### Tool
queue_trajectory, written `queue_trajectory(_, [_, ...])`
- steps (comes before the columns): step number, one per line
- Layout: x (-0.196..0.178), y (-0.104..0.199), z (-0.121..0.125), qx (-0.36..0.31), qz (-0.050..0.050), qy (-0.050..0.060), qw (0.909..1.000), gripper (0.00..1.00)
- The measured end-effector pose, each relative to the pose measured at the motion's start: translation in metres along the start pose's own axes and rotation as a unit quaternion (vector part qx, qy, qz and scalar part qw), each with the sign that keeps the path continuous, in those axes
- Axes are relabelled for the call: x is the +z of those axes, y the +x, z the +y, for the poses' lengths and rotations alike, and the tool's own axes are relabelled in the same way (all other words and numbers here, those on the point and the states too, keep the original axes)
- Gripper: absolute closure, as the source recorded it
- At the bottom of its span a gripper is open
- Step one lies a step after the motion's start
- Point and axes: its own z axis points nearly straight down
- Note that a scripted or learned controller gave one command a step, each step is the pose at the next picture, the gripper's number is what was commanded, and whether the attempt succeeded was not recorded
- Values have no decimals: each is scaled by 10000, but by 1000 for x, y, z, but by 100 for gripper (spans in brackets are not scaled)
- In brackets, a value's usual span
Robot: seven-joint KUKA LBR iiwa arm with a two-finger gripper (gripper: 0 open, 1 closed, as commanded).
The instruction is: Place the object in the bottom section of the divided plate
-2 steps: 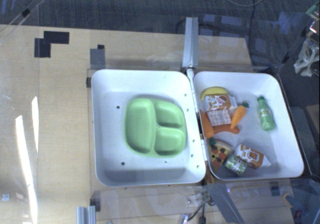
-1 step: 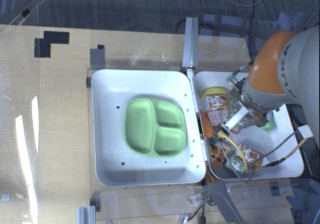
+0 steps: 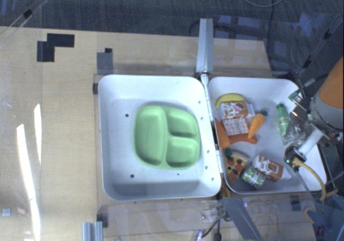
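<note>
Gripper over the right bin, plate bare in the left

We saw the green divided plate [image 3: 166,137] in the left bin [image 3: 115,175]; the gripper [image 3: 293,140] hovered beside a green bottle [image 3: 282,117] in the right bin [image 3: 279,87], its opening impossible to tell.

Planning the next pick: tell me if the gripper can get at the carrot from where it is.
Probably yes. The carrot lies on top in the right bin, nothing over it, and the gripper is beside it above that bin.

Bright, soft focus, glare at left
</note>
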Motion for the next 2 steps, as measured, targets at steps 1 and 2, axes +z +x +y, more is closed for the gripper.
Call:
queue_trajectory(1, [-37, 54, -59, -1437, 5, -1, 9896, 100])
queue_trajectory(2, [105, 22, -26, -1415, 2, 5, 9899, 100])
